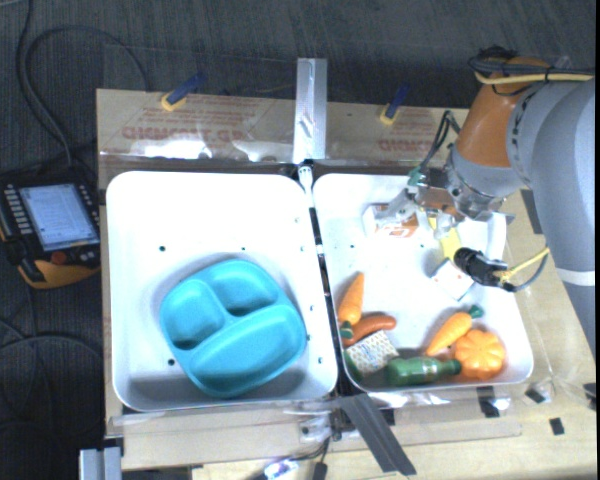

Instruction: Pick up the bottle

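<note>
The gripper hovers at the back of the right bin; whether it is spread or pinched, I cannot tell. The green bottle lies at the front wall, beside a pumpkin.

We see a bench with a brownish top, bearing two shallow white bins side by side, the left bin and the right bin touching along their inner rims. At the bench's far edge we make out two clips, one blue and yellow, the other likewise.
</note>
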{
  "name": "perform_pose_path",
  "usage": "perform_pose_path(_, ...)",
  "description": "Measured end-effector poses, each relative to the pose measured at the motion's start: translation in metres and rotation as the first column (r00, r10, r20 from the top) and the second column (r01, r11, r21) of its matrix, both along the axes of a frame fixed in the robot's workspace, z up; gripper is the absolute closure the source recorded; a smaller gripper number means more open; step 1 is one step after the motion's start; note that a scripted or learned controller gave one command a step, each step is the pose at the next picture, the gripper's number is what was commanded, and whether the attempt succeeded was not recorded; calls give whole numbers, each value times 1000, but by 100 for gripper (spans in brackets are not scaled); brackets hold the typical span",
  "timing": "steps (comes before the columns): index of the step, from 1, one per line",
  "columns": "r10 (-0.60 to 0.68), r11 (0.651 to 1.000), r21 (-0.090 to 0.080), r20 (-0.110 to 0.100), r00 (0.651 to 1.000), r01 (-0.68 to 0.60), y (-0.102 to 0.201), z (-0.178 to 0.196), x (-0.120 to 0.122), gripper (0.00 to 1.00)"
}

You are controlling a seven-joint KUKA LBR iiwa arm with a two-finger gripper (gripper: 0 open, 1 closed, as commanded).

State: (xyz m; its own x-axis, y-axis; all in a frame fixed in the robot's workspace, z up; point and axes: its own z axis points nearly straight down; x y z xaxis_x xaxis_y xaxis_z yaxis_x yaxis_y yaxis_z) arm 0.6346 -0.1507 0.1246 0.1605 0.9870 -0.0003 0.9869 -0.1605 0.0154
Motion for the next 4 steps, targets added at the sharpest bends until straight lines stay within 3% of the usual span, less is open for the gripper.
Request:
perform_pose_path(1,-248,969,-5,13,969,248,19,-9,29,0)
perform_pose_path(2,-108,994,-21,14,994,108,36,-13,41,0)
perform_pose_path(4,33,999,-22,26,999,-33,41,-13,45,0)
